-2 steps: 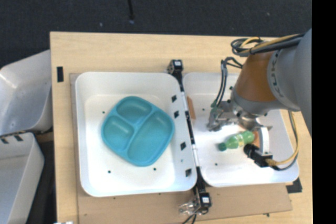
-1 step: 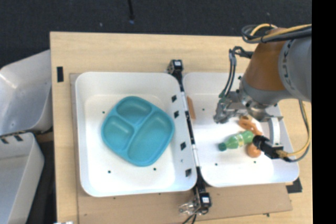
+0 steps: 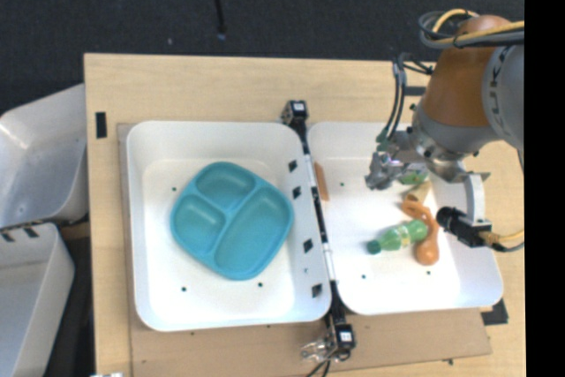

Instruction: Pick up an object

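We see the end effector (image 3: 386,170) low in the right bin (image 3: 353,278), near its upper middle, hanging from the grey arm with its orange band (image 3: 455,88); whether it is wide, narrow or holding anything we cannot tell, since the wrist hides the tips from above.

The candidate objects lie clustered just right of it and below: a green bottle (image 3: 399,237) lying on its side, an orange curved piece (image 3: 424,229) running down beside the bottle's right end and apparently touching it, and a small greenish item (image 3: 411,178) just beside the end effector, partly under the wrist.

What could go wrong, in our judgement: the bottle looks rounded and smooth, probably plastic, so it may roll or squirt out of a pinch taken off its axis; the orange piece is slender and bent, and sits so close to the bottle that a descent between them could nudge both and grip neither; the item under the wrist is too hidden for us to judge.

The bins are glossy white with shallow walls, so things should slide easily; the left bin (image 3: 159,296) holds a teal divided tray (image 3: 231,219), matte, rounded, with three compartments, well apart from the arm; the surface (image 3: 221,88) beneath is pale wood.
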You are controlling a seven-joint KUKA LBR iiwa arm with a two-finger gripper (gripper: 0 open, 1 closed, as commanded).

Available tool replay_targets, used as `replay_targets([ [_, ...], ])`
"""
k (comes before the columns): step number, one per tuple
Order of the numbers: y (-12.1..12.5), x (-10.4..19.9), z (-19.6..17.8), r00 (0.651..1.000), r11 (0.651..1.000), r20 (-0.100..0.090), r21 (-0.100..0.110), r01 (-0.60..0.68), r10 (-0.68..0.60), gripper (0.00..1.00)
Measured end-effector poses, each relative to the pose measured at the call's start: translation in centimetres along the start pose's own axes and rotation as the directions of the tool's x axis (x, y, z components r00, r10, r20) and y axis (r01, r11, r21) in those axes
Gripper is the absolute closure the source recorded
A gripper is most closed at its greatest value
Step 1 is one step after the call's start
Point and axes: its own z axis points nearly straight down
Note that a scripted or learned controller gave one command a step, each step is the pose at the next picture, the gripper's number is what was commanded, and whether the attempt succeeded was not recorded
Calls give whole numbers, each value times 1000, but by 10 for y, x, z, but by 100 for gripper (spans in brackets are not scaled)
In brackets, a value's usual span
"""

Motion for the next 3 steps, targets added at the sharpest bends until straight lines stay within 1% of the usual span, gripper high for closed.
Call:
replay_targets([
  [1, 2, -1, -44, 1000, 1000, 0, 1, 0, 0, 100],
  [2, 9, 46, -49, 1000, 1000, -2, 5, 3, -3, 100],
  [3, 32, 100, -48, 1000, 1000, -2, 5, 4, -4, 100],
])
